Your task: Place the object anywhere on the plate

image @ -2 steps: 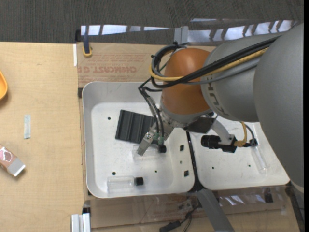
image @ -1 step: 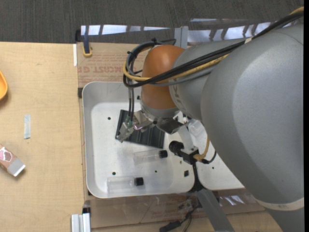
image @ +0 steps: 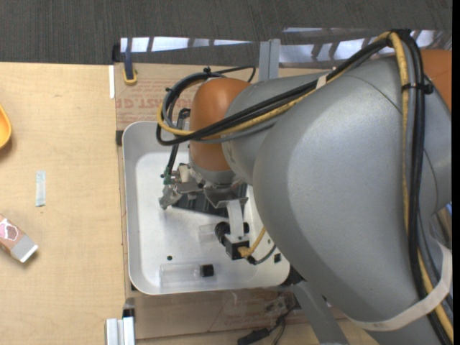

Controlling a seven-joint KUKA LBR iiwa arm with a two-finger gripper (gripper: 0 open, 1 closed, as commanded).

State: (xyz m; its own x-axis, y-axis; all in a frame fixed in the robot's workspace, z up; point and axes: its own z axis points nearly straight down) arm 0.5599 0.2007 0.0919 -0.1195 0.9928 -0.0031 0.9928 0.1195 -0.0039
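Note:
My gripper (image: pixel 171 191) hangs low over the left part of the white bin (image: pixel 136 214), below the orange wrist band (image: pixel 215 113). The grey arm covers most of the bin's right side and hides whatever lies there. On the bin floor near the front lie a small black block (image: pixel 207 270) and a clear, see-through piece (image: pixel 178 272) beside it. A tiny dark speck (image: pixel 169 258) sits a little further back. None of these touches the gripper.
On the wooden bench left of the bin lie a small grey strip (image: pixel 40 189) and a pink-and-white block (image: pixel 16 239). An orange rounded rim (image: pixel 3 129) shows at the left edge. Cables (image: pixel 172 113) loop around the wrist.

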